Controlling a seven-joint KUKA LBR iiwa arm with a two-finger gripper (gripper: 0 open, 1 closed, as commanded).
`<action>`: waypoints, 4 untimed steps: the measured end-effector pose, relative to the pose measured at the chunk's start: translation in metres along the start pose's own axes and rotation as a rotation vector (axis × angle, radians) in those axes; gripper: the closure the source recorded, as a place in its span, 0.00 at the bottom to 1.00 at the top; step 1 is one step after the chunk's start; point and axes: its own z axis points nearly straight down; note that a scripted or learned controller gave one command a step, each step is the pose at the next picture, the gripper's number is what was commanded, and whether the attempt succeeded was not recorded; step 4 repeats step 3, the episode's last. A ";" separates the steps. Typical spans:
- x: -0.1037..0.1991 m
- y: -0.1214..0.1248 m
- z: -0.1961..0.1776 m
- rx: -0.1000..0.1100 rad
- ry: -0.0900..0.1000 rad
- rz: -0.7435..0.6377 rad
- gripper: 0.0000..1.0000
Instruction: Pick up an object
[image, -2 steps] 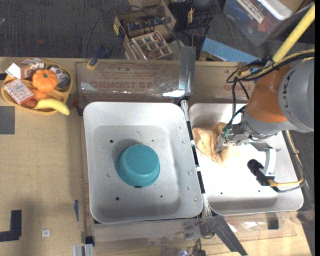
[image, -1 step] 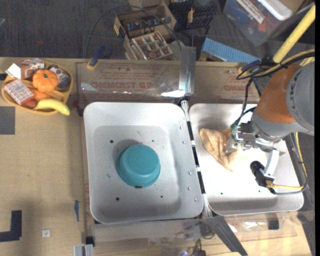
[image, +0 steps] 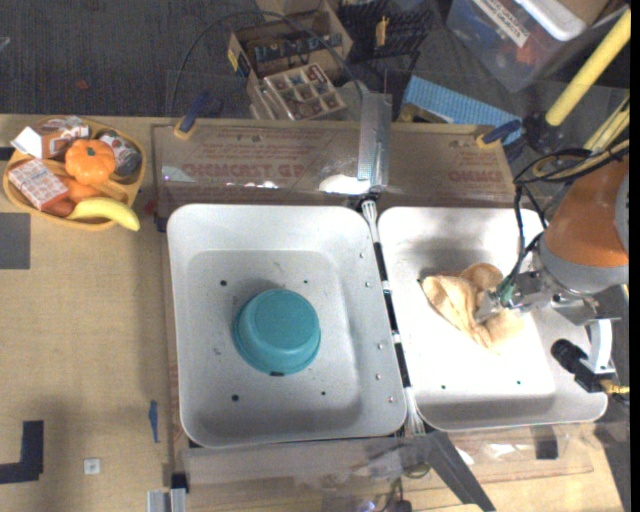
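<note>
Gripper (image: 497, 303) sits low in the right bin (image: 440, 390), fingertips on the tan cloth (image: 462, 296); can't tell if it's clamped or just touching. Left of the cloth: fruit bowl (image: 60, 212) on the wooden bench (image: 80, 380), then teal bowl (image: 278, 330) upside down in the left bin (image: 200, 250). Cardboard (image: 260, 160) behind has faded red print, unreadable. Dark floor beyond.
</note>
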 end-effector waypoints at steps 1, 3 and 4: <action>0.060 0.036 -0.097 0.014 0.005 -0.105 1.00; 0.058 0.118 -0.098 0.011 0.003 -0.158 1.00; 0.058 0.118 -0.098 0.011 0.003 -0.158 1.00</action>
